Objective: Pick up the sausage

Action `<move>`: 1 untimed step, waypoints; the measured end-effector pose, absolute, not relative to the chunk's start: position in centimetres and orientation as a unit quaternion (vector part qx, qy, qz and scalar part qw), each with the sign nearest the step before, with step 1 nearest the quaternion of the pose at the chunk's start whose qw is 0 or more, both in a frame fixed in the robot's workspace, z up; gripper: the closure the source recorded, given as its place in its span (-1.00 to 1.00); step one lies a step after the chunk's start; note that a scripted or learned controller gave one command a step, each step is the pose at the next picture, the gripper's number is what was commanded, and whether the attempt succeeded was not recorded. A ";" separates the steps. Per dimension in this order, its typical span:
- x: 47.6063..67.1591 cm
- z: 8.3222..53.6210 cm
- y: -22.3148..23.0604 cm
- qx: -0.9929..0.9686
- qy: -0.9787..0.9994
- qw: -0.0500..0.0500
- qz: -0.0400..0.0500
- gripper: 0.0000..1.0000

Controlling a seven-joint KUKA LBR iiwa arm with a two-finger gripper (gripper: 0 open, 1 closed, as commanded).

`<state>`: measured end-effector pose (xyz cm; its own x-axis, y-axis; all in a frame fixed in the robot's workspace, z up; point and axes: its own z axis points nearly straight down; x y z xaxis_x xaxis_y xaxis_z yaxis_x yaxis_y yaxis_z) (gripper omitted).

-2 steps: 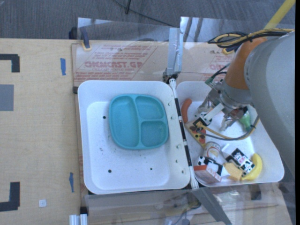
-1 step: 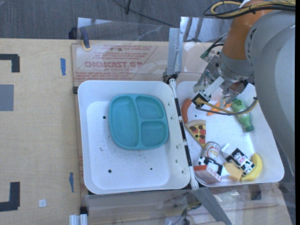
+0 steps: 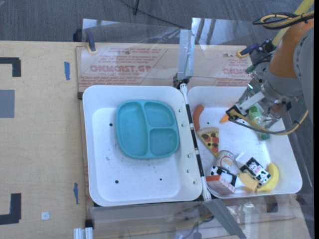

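in the right bin (image 3: 294,176), the sausage (image 3: 198,116) lies.

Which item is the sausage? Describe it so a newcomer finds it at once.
Start at the right-hand white bin and go to its left wall, beside the divider between the two bins. The sausage lies there near the back, just above the pizza slice. It is the plain reddish-orange rod with rounded ends, while the pizza slice is a flat yellow wedge with dark spots.
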<state>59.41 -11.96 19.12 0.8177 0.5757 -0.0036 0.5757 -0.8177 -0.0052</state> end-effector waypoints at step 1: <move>59.7 8.9 -10.9 -0.977 -0.214 0.000 -0.003 -1.00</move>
<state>59.73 -10.86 8.89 0.9086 0.4176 0.0054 0.4176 -0.9086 0.0022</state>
